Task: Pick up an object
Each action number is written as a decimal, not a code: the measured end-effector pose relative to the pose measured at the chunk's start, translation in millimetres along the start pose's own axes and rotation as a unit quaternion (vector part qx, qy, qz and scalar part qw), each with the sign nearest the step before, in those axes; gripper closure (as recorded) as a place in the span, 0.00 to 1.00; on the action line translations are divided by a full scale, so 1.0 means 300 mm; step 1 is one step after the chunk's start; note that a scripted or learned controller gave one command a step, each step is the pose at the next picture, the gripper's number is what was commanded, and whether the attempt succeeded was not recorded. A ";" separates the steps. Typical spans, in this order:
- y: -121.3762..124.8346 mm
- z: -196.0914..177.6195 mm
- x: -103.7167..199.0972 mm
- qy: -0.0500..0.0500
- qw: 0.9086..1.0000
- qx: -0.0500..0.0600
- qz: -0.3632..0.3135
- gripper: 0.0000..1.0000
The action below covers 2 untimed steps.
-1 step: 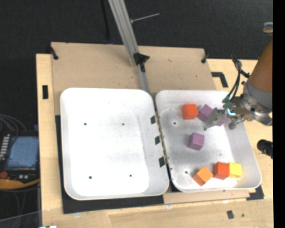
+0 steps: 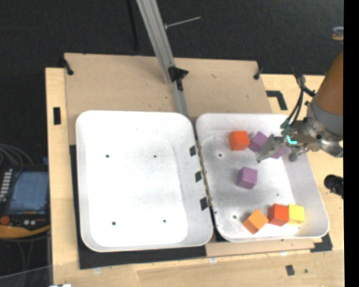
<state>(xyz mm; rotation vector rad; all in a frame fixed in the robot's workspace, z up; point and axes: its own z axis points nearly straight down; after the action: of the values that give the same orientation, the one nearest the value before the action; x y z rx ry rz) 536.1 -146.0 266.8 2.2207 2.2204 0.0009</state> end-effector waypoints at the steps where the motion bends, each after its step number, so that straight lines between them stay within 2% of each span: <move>1: 0.009 0.209 -0.001 0.000 1.000 0.003 0.001 0.00; 2: 0.017 0.398 -0.031 0.000 1.000 0.003 0.001 0.00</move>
<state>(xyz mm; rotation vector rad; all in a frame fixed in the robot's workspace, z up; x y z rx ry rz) 541.4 -155.4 147.4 2.2254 2.2212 -0.0045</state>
